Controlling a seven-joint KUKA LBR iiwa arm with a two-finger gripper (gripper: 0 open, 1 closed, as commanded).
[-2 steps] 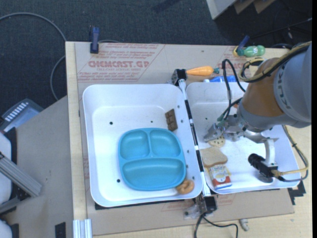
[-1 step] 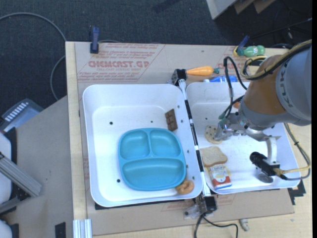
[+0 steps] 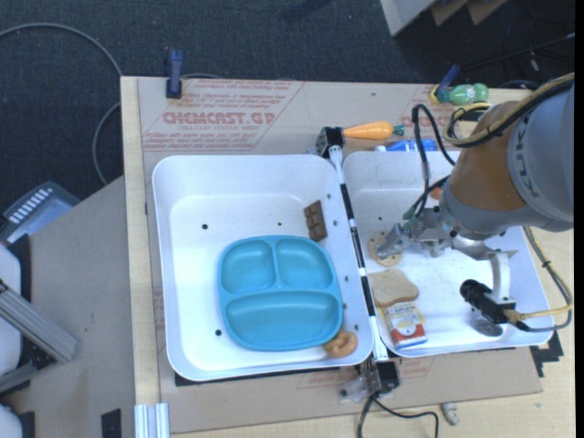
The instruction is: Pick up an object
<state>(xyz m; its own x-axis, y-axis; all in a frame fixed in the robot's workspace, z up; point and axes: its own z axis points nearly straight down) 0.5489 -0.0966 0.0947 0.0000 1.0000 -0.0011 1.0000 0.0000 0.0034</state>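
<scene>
Bins (image 3: pixel 182 245) white. Tray (image 3: pixel 278 293) light blue. Chocolate (image 3: pixel 315 220) brown. Bread (image 3: pixel 393 287) tan, darker crust. Cookie (image 3: pixel 383 247) beige, dark specks. Carton (image 3: pixel 405 325) red and white. Carrot (image 3: pixel 368 131) orange. Arm (image 3: pixel 511 167) grey, orange band. Bench (image 3: pixel 219 117) tan, red lettering. Floor (image 3: pixel 73 7) dark.

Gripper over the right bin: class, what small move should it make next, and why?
Probably a short descent: the gripper hangs right beside the round cookie in the right bin, with nothing seen between its fingers. I cannot tell how the jaws stand.
</scene>
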